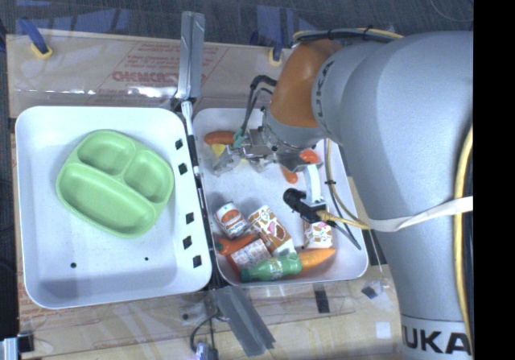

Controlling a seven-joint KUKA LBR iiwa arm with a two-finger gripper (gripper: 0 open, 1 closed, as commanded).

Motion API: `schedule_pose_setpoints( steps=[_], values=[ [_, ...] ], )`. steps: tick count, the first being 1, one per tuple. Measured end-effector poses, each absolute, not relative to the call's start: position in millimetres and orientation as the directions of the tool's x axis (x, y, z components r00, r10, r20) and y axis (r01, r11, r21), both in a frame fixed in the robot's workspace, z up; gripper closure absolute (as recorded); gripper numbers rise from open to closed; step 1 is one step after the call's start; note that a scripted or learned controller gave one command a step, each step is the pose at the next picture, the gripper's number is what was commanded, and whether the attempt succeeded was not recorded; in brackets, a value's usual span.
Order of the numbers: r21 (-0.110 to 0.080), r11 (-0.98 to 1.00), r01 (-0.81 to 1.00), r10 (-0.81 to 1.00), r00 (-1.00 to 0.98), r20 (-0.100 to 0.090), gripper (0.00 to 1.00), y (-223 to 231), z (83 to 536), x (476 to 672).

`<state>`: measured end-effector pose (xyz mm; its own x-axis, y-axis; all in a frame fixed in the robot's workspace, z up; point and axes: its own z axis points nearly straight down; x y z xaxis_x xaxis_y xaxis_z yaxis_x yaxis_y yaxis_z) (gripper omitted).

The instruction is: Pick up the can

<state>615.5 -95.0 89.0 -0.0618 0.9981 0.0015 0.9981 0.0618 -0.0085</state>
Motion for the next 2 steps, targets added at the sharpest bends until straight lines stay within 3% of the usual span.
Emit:
schedule_pose_setpoints(
  steps=[1,2],
  values=[
    [0.002,0.211,0.978,0.978,-0.211,-0.001,0.00,-110.3,91.6,479.6],
    [0.004,0.220,0.976,0.976,-0.220,0.001,1.00,-108.0,100.3,481.6]
  ],
)
